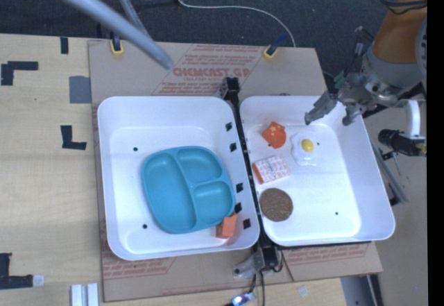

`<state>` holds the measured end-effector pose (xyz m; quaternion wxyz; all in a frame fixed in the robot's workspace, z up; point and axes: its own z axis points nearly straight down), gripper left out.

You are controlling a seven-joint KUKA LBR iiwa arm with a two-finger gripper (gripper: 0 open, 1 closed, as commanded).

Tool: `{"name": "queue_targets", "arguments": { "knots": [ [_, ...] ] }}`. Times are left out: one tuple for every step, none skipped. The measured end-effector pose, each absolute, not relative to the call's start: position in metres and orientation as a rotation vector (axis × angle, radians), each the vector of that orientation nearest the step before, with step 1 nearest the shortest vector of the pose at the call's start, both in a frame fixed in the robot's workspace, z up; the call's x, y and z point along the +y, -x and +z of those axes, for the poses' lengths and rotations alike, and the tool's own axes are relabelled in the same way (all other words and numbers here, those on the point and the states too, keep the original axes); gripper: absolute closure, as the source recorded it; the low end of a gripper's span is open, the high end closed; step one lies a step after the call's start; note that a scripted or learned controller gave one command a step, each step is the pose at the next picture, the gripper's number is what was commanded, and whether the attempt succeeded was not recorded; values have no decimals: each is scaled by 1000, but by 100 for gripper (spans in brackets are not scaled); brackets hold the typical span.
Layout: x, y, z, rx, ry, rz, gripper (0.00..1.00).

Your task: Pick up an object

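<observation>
My gripper [334,113] hangs over the far right corner of the right bin [347,221], open, with nothing between its fingers. Just below and left of it lie a white and yellow fried-egg toy [305,147] and a small orange object [274,134]. Further forward in the same bin are a red and white packet [270,170] and a flat brown disc [276,204]. The left bin [118,159] holds a blue divided plate [187,188] and an orange block [226,227] at its front right corner.
The two bins meet at a black-clipped seam [239,159]. They rest on a cardboard sheet [201,69] on the wooden bench. A grey pole [90,3] crosses the upper left, and a thin white cable [236,10] runs behind the bins.
</observation>
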<state>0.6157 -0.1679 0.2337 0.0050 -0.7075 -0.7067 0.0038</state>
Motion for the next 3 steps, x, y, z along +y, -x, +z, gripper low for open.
{"name": "queue_targets", "arguments": {
  "knots": [
    [-168,-618,240,-2222,2219,2,0],
    [-164,-622,194,-2220,2217,7,0],
    [-156,-622,146,-2220,2216,8,0]
  ]
}}
